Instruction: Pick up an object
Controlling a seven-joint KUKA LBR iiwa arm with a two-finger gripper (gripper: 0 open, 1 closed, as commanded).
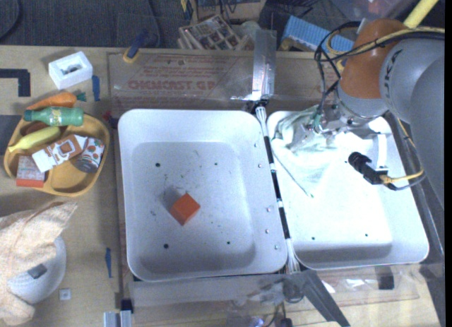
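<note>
Orange block (186,208) sits alone in the left bin (141,131), on the floor a bit left of centre and toward the near side, tilted corner-on, well apart from me. My gripper (308,133) is over the far left corner of the right bin (395,248), close to the wall between the two bins; nothing shows between my fingers, and I can't tell if they're wide or narrow, too blurred against the white. Wrist and orange band (367,54) rise behind it, with my grey arm (417,82) coming in from the right, cables looped along it. A black cable connector (364,166) hangs over the right bin's floor.

Left bin floor has dark specks and scuffs. Bench is pale wood. Left of the bins, a yellow bowl (70,181) holds toy food: a green bottle (56,116), a banana, small cartons. A white box (70,70) lies beyond it, a tan cloth (35,244) at the near left. A clear plastic tray (183,78) with red lettering lies behind the left bin. Beyond the bench, dark carpet, a wooden crate, a blue box (306,34), tangled cords.
</note>
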